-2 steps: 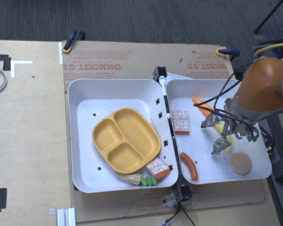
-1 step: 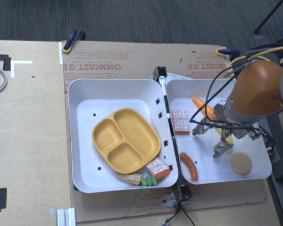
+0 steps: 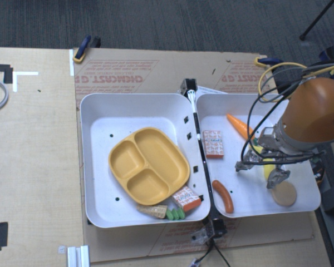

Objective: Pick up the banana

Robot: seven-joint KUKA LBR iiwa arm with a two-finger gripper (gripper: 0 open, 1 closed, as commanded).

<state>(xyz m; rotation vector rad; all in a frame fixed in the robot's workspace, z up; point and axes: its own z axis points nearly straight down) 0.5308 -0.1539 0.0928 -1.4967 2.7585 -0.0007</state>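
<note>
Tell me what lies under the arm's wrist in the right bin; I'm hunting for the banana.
Under the wrist a bit of yellow shows, likely the banana, mostly covered. The carrot pokes out alongside, and a round tan piece lies nearer.

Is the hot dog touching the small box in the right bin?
Apart. The camera view shows bare white bin floor between the hot dog and the box.

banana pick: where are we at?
Done: the arm has reached into the right bin, with the end effector low over the banana, of which just a yellow sliver peeks out beneath the wrist. In hand: nothing that can be confirmed; the wrist hides any grasp. Left: secure the banana and lift it out. The carrot, sausage and round cookie lie nearby in that bin.
</note>
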